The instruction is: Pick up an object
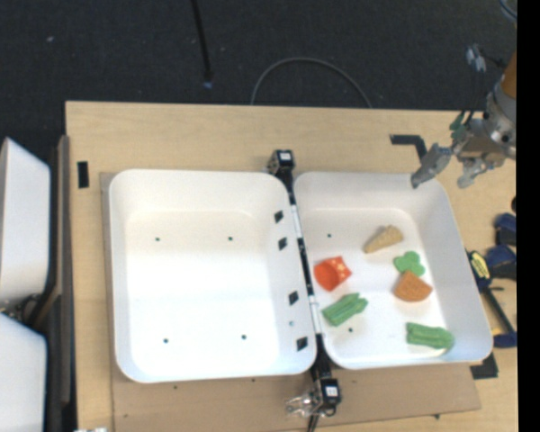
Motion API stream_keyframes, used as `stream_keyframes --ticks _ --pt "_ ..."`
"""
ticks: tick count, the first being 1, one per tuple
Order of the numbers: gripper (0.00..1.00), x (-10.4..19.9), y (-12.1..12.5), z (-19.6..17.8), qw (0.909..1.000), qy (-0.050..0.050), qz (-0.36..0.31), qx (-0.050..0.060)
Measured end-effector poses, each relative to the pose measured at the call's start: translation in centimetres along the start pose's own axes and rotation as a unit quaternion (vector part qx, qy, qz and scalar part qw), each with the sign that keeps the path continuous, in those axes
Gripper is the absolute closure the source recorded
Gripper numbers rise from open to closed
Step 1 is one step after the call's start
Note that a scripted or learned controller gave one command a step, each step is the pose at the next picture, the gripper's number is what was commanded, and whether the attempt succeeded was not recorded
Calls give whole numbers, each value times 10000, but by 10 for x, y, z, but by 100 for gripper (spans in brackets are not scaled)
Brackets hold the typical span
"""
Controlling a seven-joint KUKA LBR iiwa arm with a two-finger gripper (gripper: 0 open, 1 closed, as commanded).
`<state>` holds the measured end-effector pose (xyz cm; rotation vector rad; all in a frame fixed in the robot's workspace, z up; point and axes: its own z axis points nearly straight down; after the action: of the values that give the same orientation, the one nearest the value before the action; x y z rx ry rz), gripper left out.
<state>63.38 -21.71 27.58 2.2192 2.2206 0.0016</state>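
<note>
The end effector hung spread and empty. Nearest below-left lay the tan wedge, probably light and stiff; pinch its flat sides.

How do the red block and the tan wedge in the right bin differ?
The red block is bright red and chunky; the tan wedge is pale tan and tapers to a point. The red block lies nearer the divider, the tan wedge farther up toward the gripper. Both rest loose in the right bin.
</note>
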Motion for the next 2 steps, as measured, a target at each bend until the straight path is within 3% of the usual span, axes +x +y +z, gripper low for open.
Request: stream_keyframes --ticks 1,2 --pt "0 0 0 138 10000 12 4 60" --pt "0 15 9 177 10000 -2 -14 16"
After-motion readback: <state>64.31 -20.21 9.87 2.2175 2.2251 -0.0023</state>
